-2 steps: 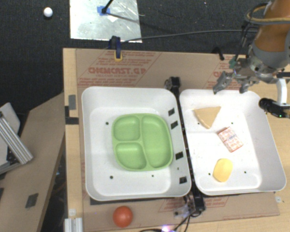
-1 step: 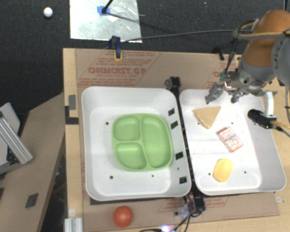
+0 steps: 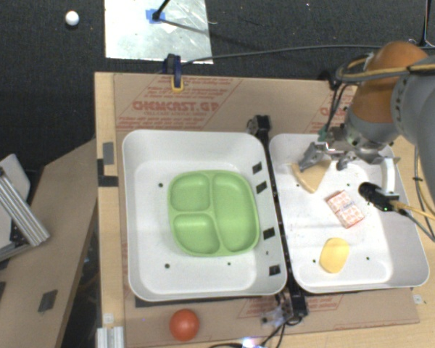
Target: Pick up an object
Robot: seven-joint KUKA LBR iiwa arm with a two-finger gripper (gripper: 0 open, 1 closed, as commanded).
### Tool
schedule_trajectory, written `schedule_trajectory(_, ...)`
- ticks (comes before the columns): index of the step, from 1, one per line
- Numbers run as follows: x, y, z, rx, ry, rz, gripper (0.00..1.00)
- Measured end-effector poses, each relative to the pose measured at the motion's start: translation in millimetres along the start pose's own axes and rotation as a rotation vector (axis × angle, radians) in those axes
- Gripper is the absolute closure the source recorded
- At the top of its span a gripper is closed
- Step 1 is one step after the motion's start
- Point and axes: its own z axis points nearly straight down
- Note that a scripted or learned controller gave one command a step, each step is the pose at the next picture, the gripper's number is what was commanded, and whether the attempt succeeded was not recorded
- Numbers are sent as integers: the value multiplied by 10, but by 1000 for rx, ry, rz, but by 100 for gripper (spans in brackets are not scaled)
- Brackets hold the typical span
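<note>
gripper (image 3: 326, 156) sits low over the far end of the right bin (image 3: 409, 256), arm coming in from the right. can't tell if it is open or closed, and nothing is visibly held. tan wedge (image 3: 307, 177) lies just beside the gripper, on its near-left side; contact unclear. red-and-white packet (image 3: 346, 208) is mid bin, yellow lemon-like piece (image 3: 334, 255) near the front. left bin (image 3: 141, 216) holds a green divided plate (image 3: 213, 213). red ball (image 3: 184, 324) on the bench outside the bins.

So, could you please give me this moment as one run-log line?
end effector by tan wedge | grasp: none seen | also in right bin: pink box, yellow item
</note>
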Motion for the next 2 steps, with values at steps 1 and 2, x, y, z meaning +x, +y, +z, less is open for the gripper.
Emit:
schedule_trajectory(1,6,4,362,-2,-1,0,0)
schedule_trajectory(2,5,9,236,-1,1,1,100)
